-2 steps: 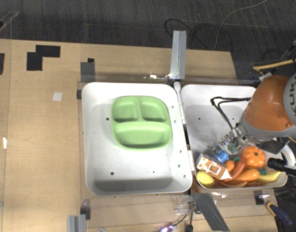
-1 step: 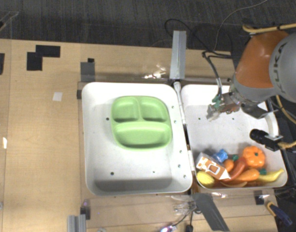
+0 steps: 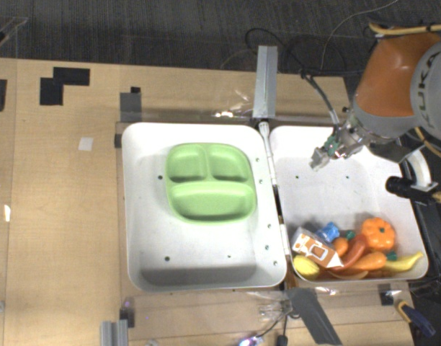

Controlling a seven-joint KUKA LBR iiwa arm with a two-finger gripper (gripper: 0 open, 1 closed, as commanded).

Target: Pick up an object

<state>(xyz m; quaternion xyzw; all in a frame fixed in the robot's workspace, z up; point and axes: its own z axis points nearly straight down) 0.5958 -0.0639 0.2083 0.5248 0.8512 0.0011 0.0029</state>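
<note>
Camera view | gripper (image 3: 326, 155) hovered above right bin (image 3: 364, 193), finger state indiscernible; approach step | next: descend toward five-o'clock toy pile (image 3: 354, 251)

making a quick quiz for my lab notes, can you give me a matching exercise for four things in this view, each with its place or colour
Things:
1. green divided plate
2. toy pumpkin
3. gripper
4. yellow banana

Places or colours:
A. orange, in the pile of toys
B. over the bare upper part of the right bin
C. in the left bin
D. at the right bin's lower right corner

Pairs: 1-C, 2-A, 3-B, 4-D
</note>
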